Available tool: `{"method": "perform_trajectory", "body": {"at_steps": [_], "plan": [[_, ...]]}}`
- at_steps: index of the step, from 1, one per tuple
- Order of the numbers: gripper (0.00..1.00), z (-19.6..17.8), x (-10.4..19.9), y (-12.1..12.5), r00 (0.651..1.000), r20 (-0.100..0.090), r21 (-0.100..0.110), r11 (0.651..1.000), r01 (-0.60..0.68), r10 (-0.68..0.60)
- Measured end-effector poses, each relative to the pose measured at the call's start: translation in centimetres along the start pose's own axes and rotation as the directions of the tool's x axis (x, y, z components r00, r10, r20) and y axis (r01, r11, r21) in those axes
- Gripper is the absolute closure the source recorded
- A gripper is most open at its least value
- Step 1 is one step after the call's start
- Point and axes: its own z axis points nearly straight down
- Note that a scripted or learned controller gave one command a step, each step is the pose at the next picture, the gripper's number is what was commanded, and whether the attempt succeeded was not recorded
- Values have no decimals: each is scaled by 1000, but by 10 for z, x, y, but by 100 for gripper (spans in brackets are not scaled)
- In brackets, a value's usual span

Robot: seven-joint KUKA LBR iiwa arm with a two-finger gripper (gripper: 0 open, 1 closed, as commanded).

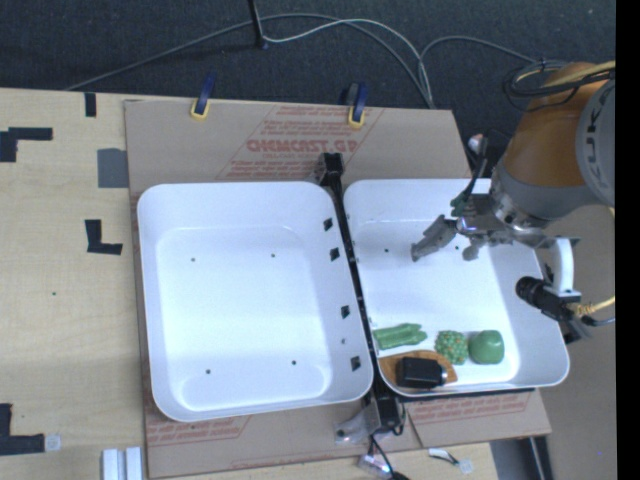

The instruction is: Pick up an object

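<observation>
My gripper [443, 250] hangs over the upper middle of the right bin [520, 298], open, with nothing between its fingers. Several objects lie along that bin's near edge, well below the gripper. They are a long green pod [399, 335], a knobbly green piece like broccoli [451, 345], a rounded green object [486, 347] and a black object [420, 372] resting on a flat orange piece [447, 373].
The left bin [160, 268] sits beside the right one, with a black clip strip [345, 268] along their shared rim. Both stand on a cardboard sheet [280, 138]. The grey and orange arm [550, 158] reaches in from the right.
</observation>
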Motion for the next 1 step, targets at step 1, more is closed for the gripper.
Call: {"method": "perform_trajectory", "body": {"at_steps": [1], "plan": [[0,-3,0,1,1000,1,-6,1000,1,-1]]}}
